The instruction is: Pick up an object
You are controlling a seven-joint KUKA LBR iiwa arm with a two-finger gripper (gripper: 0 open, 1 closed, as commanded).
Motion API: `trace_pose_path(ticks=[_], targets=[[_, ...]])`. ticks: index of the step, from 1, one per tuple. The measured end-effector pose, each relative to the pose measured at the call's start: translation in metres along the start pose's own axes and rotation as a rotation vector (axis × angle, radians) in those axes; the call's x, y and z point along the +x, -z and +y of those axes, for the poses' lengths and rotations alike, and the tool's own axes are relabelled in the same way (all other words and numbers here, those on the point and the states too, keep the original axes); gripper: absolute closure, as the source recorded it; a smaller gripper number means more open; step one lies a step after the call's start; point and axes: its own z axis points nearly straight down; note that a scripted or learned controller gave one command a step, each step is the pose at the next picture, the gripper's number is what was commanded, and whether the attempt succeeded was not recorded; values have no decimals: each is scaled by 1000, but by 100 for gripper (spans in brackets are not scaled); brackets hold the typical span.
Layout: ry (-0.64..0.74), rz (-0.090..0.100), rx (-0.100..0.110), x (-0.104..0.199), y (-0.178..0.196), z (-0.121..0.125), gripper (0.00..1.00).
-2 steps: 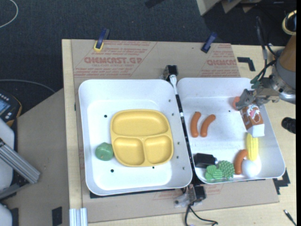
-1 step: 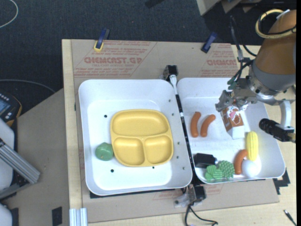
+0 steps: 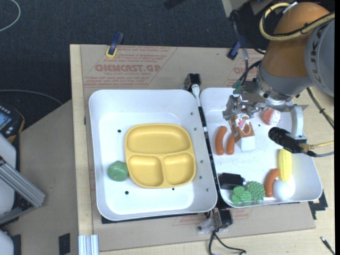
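My tool [image 3: 237,106] is down in the right bin [image 3: 313,171], at its upper-left part, directly over the small carton [image 3: 245,133] with the red-and-white face. Can't tell how wide the tool is set, the wrist housing hides that end, and nothing shows the carton gripped. I'd call this the descend/approach step of the pick, grasp not confirmed.

Next move, my read: settle squarely on the carton, close, lift straight up. Two orange sausages [image 3: 224,141] lie just beside the carton's left side, so clearance there is tight and one could get nudged or caught.

The carton: small boxy pack, white lower part, red printed top, sitting slightly tilted, near the bin's left wall. Looks rigid with flat sides, should take a pinch fine.

Other candidates in the same bin: yellow corn [image 3: 285,165], green broccoli-like piece [image 3: 248,193], white egg [image 3: 284,190].

Left bin [image 3: 101,142] holds a yellow divided tray [image 3: 159,154] and a green ball [image 3: 118,171].
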Motion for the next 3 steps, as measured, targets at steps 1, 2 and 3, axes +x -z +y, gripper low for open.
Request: trace_pose_path(ticks=[1, 2, 3], targets=[[-1, 1, 6, 59, -12, 0, 100], [-6, -1, 5, 60, -2, -7, 100], [-7, -2, 7, 63, -11, -7, 100]])
